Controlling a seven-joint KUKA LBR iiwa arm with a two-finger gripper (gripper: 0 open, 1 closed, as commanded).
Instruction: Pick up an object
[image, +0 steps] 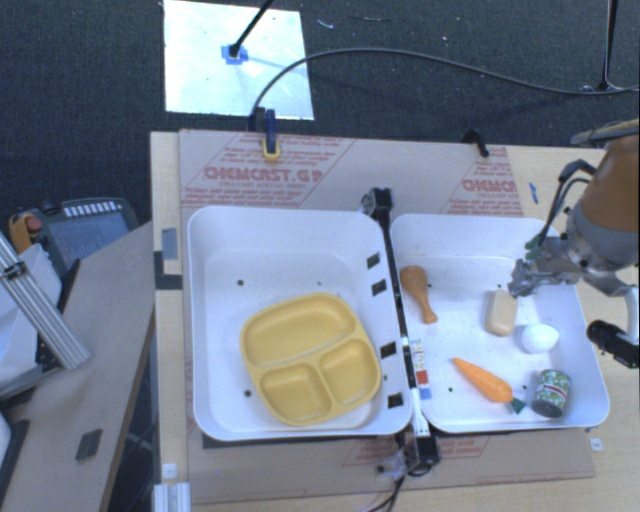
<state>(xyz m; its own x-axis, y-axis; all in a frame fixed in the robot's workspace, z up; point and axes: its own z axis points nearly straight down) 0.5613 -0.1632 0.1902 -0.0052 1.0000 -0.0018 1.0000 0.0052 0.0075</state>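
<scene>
Above the right bin (590, 400), end effector (528, 277) state indeterminate — nearest tan block (501, 312) appears rigid, light — grasp across its narrow sides.

Two bins (300, 225) — one tray (310, 356), five foods (485, 380).

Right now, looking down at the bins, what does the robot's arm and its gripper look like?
The arm is bulky and rounded, grey with a broad orange band above the wrist. Thin dark cables loop along its wrist. The gripper is small, dark grey metal, far slimmer than the arm. I can make out no markings.
</scene>
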